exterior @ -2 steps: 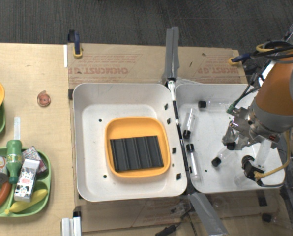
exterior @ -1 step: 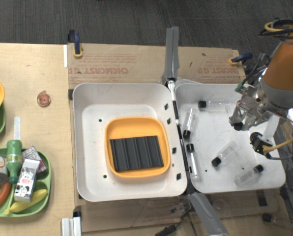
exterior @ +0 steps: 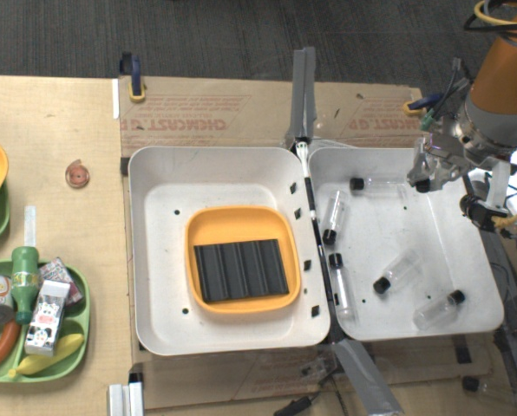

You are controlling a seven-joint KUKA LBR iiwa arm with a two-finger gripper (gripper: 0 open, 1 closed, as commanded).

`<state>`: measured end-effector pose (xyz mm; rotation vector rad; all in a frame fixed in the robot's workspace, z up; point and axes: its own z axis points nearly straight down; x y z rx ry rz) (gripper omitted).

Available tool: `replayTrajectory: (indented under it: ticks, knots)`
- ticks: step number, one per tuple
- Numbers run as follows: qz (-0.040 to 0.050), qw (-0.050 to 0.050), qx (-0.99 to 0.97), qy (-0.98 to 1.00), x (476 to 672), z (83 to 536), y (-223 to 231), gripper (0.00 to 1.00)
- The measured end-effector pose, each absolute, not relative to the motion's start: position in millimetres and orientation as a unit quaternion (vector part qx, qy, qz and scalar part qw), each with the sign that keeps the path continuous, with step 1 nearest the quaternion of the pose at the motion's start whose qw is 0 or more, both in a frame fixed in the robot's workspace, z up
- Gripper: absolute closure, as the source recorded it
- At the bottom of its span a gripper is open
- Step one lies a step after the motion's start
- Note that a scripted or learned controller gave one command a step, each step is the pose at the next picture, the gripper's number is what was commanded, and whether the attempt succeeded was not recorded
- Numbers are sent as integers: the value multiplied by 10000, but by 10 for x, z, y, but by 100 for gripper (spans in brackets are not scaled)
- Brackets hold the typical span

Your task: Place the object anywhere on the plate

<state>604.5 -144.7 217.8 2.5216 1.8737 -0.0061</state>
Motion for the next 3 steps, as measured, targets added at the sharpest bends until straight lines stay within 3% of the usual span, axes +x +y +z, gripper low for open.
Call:
replayTrajectory:
  ticks: [1,3]
  knots:
    - [-17,-2,7847,6199,6515,2193,-1892,100]
    - [-6,12,6599,7514,6594,2797,-2174,100]
